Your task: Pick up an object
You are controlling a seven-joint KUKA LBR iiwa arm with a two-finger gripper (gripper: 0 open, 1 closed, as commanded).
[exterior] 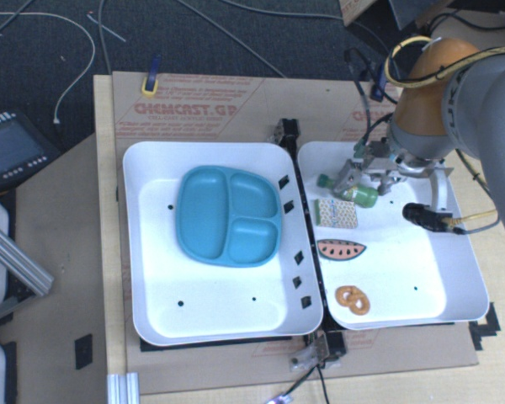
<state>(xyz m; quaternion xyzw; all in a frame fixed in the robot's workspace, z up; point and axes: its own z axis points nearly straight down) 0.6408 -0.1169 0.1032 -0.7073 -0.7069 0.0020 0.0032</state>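
The pincer [364,178] is being held low in the upper left corner of the right-hand shallow white plastic bin [454,305], right of centre in the frame, with its metal fingers spread apart and slanting down to the left. A small green rounded object [364,196], probably a plastic toy, is lying just under and between the finger ends; whether it is being touched or gripped cannot be told, so it is being treated as not yet held. A second bit of green [324,180] is showing just left of the fingers, against the bin wall.

Judged from its look, the green object is light, stiff and smooth, so it is likely to slip or roll if it is pinched off-centre; it is best taken across its narrow middle, with the fingers closing squarely on its sides.

Just below it, a flat pale patterned square [337,214] is lying, then a flat watermelon-slice piece [342,249], and nearer the lower edge a small brown pretzel-shaped piece [353,300]. These flat pieces are thought harder to grasp, since little edge is offered.

In the left bin [151,310], a blue plastic divided plate [229,215] is resting, well apart from the pincer. Both bins are being carried on the cardboard-covered worktop [236,99].
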